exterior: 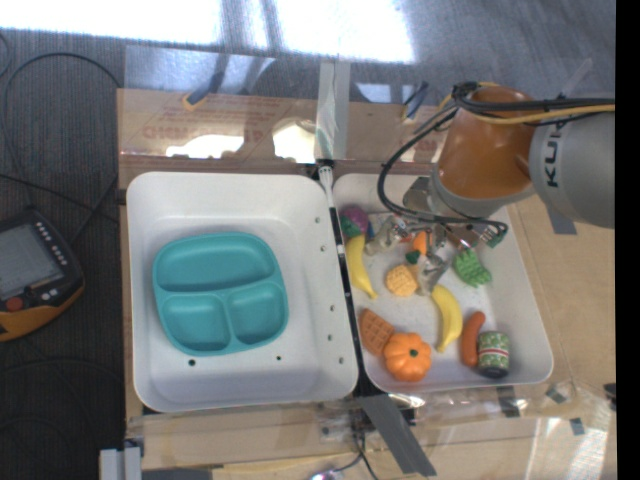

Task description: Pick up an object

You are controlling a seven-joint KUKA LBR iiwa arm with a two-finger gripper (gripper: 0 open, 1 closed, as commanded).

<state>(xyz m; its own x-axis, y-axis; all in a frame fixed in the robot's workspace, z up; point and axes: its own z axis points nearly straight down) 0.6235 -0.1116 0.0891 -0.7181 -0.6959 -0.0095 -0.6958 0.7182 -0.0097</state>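
Observation:
The right bin holds several toy foods. A yellow banana lies along its left wall and a second banana lies nearer the middle. An orange pumpkin and a waffle piece sit at the front. A round cracker, a green leafy piece, a red sausage and a small can are also there. My gripper is down in the back of this bin, over a small orange piece, between the cracker and the green piece.
The left bin carries a teal divided plate. A purple piece rests at the right bin's back left corner. The arm's orange band hangs over that bin's back edge. A handheld pendant lies off the bench at left.

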